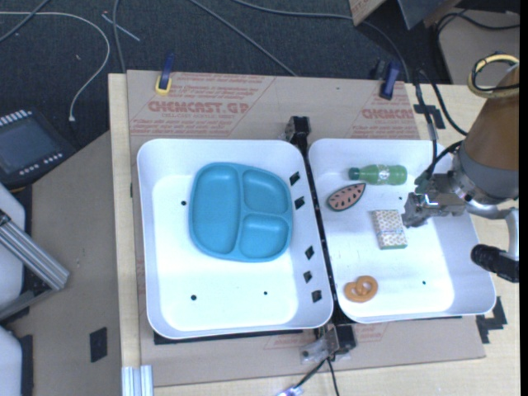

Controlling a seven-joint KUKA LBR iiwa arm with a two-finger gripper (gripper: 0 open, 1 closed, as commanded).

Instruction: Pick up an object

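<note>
Right white bin (pixel 437 291), near to far: a small orange pretzel-shaped ring (pixel 360 288), a speckled grey rectangular block (pixel 388 228), a brown leaf-shaped piece (pixel 346 197), a green plastic bottle (pixel 378 173). The gripper (pixel 415 209) sits just beside the block; its fingers' spread cannot be told. A centred descent is advised.

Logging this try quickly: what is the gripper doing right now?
Gripper: low over the right bin, beside the speckled block; open or closed cannot be told, nothing seen held.

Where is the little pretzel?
The pretzel lies in the right bin, near its front left corner, below the speckled sponge and apart from it.
</note>
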